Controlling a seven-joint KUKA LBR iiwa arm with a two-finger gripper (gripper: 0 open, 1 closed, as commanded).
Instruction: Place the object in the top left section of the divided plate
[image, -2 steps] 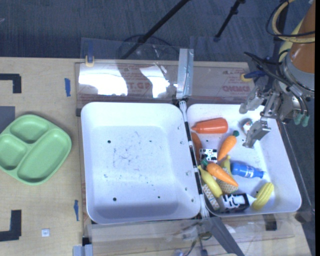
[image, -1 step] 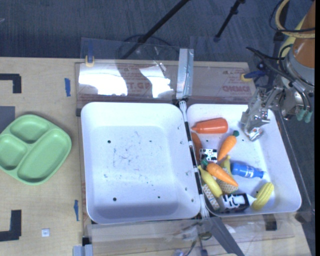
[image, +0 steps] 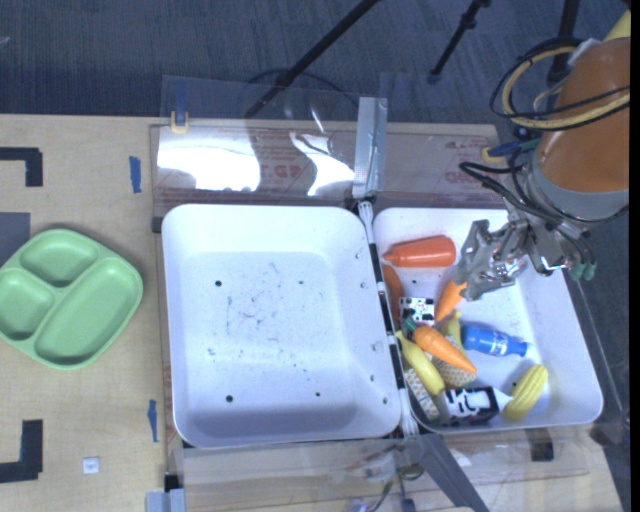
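While over right bin (image: 575, 330), gripper (image: 478, 272) grips sm. carrot (image: 450, 298).

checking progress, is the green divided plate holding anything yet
No: the green divided plate lies left of the bins, all three sections showing bare green.

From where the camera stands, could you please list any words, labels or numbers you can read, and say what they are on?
No text can be read here.
The black and white item at the right bin's near edge carries markings, too blurred to read.
The blue bottle shows no legible label.
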